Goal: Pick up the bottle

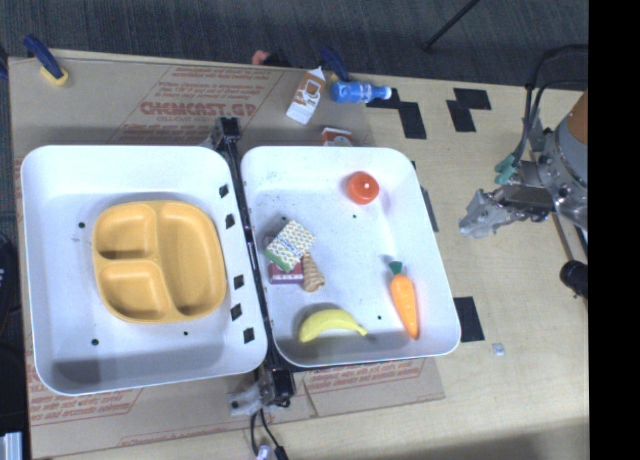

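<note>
Bottle (358,93): blue, lying on the table (500,388) beyond the bins, well apart from the gripper (480,216), up and left of it.
Gripper: over bare table; fingers' spread unclear.

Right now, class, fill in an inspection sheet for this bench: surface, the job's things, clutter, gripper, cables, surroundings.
Surface: tan bench with printed cardboard under two white bins, black tape marks.
Job's things: blue bottle lying on its side on the bench behind the right bin, outside both bins.
Clutter: right bin holds a tomato, carrot, banana, small packets; left bin holds a yellow divided plate; a carton lies beside the bottle.
Gripper: gripper over the bench right of the bins, away from the bottle.
Cables: dark cable at the front edge.
Surroundings: dark carpet.
</note>
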Robot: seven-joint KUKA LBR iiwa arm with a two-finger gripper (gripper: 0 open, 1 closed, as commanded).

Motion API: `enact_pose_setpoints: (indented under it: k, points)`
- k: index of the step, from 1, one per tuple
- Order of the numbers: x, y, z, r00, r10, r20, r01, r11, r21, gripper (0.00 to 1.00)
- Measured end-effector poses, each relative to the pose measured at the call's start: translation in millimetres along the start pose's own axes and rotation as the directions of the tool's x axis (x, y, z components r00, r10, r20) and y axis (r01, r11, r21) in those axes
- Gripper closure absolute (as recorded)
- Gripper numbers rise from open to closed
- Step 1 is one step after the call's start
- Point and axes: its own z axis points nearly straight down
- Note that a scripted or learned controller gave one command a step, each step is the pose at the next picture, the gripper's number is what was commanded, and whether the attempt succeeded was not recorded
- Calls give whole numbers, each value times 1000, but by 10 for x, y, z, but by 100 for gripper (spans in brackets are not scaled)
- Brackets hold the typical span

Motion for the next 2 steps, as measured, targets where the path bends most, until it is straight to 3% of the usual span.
enact_pose_setpoints:
  k: [1,2]
  points:
    - [2,4,-103,1000,-7,0,7,1000,2,100]
    - [38,-6,-715,985,-172,2,172,985,-3,100]
